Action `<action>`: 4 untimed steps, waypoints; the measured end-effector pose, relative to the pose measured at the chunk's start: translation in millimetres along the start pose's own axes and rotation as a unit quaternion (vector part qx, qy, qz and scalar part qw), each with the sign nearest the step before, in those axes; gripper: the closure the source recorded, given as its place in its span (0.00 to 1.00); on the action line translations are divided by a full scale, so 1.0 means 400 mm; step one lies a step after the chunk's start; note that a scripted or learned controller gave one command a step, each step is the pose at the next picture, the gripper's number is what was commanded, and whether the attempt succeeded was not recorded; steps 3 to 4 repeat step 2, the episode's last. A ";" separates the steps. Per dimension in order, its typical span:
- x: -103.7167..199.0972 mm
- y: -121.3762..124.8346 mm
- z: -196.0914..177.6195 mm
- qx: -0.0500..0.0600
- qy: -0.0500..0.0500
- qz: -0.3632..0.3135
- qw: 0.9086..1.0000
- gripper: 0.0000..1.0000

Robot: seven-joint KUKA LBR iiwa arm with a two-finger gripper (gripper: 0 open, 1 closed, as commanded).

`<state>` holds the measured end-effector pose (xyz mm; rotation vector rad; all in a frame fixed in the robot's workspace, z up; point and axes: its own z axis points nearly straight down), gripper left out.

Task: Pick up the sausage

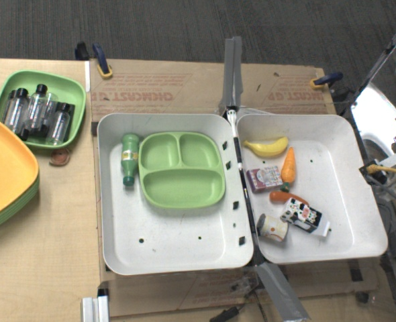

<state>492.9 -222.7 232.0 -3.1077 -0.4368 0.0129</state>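
Nearest the viewer, in the right bin [339,240], a small white cup [273,228] lies on its side close to the front wall. Just beside it, to the right, lies a black-and-white patterned carton [304,215]. The sausage [278,196], short and reddish-orange, lies at the carton's upper left end, touching it or partly tucked under it, roughly in the middle of the bin's left half. Behind the sausage a pink-purple box [264,178] lies flat, with an orange carrot [288,165] right beside it, pointing toward the back. A yellow banana [266,146] lies farther back, near the rear wall.

The left bin [171,247] holds a green divided plate [181,168] in its rear half, and a green bottle [129,158] lies alongside the plate's left edge.

Both bins sit on a sheet of cardboard [158,92] on the wooden worktop [43,260]. At the far left of the worktop, a green tray [10,86] carries several dark-capped bottles [40,113], and a stack of orange plates [7,176] sits in front of it.

How the pincer stands, wide or narrow, cannot be told.
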 end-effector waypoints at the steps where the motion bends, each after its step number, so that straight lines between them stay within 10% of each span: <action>1: 0.022 -0.044 0.331 0.000 0.002 0.041 0.999 1.00; 4: -0.012 -0.009 0.353 0.001 0.003 0.031 1.000 1.00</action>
